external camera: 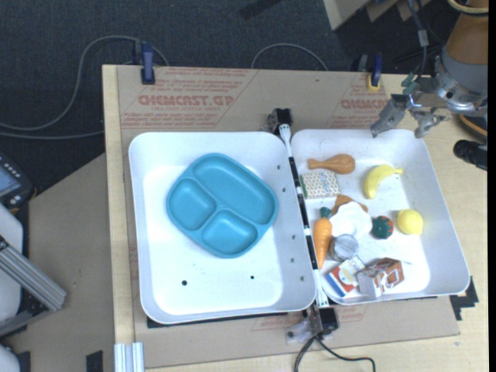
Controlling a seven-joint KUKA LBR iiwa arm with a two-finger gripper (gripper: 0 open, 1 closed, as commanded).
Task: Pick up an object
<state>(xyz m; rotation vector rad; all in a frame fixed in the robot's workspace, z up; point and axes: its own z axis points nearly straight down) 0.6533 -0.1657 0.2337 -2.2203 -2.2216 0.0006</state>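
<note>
— Toys all in the right bin (446,215)? Where exactly?

— Yes, right bin. Toy chicken drumstick (332,163) near the far edge, lying flat. Banana (379,179) just to its right, curved, near the bin's middle. Lemon (410,222) toward the right wall, with a small dark green and red fruit (381,227) just beside it on the left. Carrot (322,240) along the left wall, tip pointing toward the near edge. Patterned square block (320,184) between drumstick and carrot. Small boxes and packets (370,277) heaped at the near corner, too jumbled to name apart.

— And the gripper?

— Up over the far right corner of that bin (404,115), fingers (385,122) spread apart, clamped on nothing. Well apart from the banana, touching no toy. Orange band of the arm (471,41) at the top right.

— Left bin?

— Left bin (151,273) holding a blue divided plate (221,204), three compartments, lying flat near the middle. Both bins on a brown cardboard sheet (194,99) clipped down with two blue clamps (146,62) at the far edge.
</note>
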